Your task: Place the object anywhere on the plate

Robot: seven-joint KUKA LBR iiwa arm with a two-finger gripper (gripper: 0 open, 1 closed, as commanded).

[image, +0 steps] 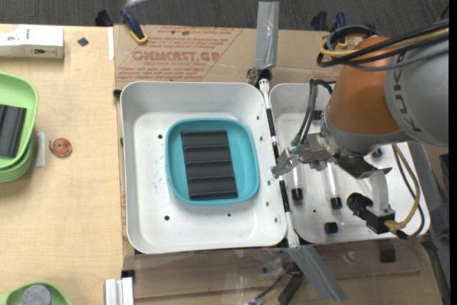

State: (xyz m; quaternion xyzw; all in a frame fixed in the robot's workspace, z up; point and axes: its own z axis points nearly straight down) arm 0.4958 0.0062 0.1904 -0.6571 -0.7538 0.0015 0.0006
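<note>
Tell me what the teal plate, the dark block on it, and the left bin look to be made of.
Teal plate: likely plastic, smooth, uniform colour with soft sheen. Dark block: matte black, ribbed in bands, perhaps rubber or foam; unclear. Left bin: probably moulded white plastic, glossy, rounded corners.

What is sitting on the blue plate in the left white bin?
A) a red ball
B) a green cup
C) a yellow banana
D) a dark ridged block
D: a dark rectangular ridged block lies flat on the square turquoise plate inside the left shallow white bin.
</note>
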